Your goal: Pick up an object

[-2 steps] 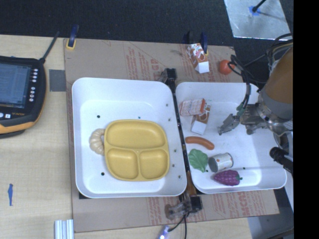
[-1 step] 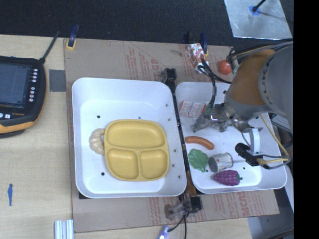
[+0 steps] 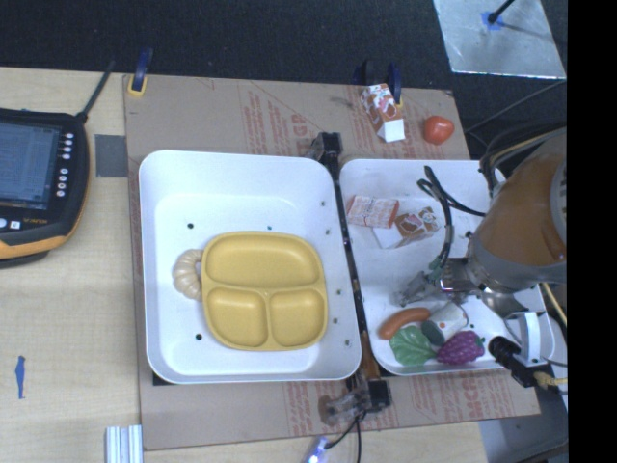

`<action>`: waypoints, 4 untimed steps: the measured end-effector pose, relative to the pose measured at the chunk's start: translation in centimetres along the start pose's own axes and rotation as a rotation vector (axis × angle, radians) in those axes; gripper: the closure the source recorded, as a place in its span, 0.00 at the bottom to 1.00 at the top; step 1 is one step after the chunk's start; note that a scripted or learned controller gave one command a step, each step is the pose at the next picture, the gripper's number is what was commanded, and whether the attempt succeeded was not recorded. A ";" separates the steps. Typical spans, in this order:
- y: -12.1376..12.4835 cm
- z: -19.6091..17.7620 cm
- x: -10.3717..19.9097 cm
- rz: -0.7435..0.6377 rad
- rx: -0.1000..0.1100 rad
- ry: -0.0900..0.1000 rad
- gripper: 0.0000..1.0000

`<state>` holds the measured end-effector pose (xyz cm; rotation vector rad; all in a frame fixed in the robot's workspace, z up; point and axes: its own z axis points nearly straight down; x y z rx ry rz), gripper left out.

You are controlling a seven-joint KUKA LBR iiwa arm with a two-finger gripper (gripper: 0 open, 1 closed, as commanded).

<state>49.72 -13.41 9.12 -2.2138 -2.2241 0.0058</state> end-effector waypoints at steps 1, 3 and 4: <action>9.1 -0.1 2.0 0.000 -0.003 0.001 0.00; 15.5 -0.1 -7.4 -0.003 0.028 0.019 0.00; 15.9 -10.2 -7.9 0.000 -0.006 -0.001 0.00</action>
